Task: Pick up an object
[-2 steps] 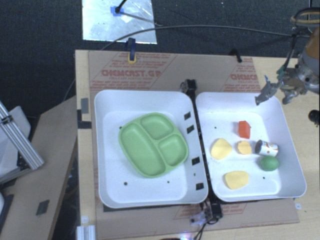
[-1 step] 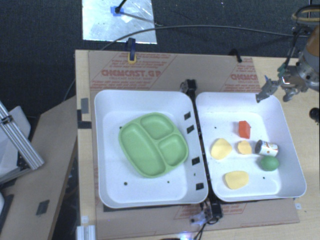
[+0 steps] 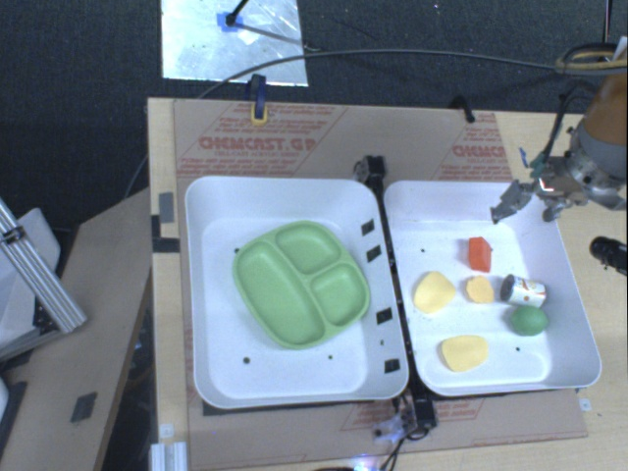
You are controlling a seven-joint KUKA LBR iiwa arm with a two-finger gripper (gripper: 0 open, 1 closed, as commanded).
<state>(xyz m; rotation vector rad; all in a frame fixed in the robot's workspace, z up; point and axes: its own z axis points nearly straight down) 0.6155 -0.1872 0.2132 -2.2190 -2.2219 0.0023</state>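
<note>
The gripper (image 3: 528,200) hangs over the right bin's (image 3: 564,263) far edge, fingers apparently apart, holding nothing. Below lie six objects: three yellow pieces (image 3: 435,291), one orange block (image 3: 479,253), one can (image 3: 524,288), one green ball (image 3: 530,321). The left bin (image 3: 211,263) holds one green tray (image 3: 300,283).

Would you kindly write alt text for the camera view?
The end effector hovers open over the right bin's far edge, holding nothing; the bin contains small toy foods. The left bin holds a green divided plate.
</note>
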